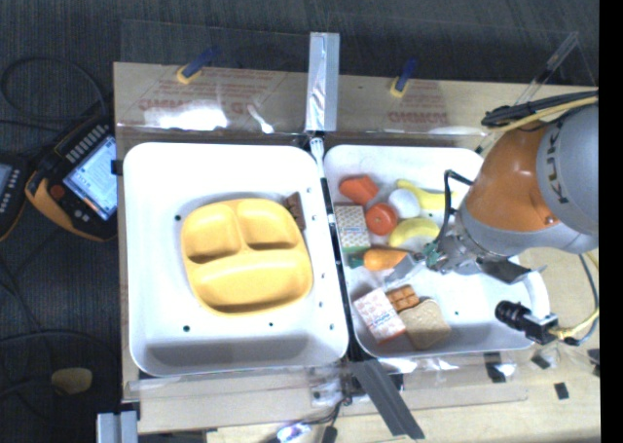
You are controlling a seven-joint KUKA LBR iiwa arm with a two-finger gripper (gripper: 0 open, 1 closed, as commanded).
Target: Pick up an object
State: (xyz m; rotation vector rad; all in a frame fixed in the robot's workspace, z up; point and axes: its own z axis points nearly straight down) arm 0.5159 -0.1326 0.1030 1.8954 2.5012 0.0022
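The right bin [487,310] holds several toy foods. An orange carrot [382,258] lies near its middle, and my gripper [434,256] is low in the bin just to the right of the carrot's tip. A yellow-green lemon [417,232] and a red tomato [382,220] sit just above it. Further back are a white egg [404,201], a yellow banana [426,197] and a red-orange pepper [357,188]. A striped box [350,227] lies along the left wall. At the front are a red-and-white packet [379,315] and a bread slice [425,323].
The left bin [156,324] holds a yellow divided plate [247,253], with a small brown piece [295,207] at its upper right corner. The arm's orange band [511,188] covers the right bin's back right part. A handheld pendant [83,178] lies off the bench at left.
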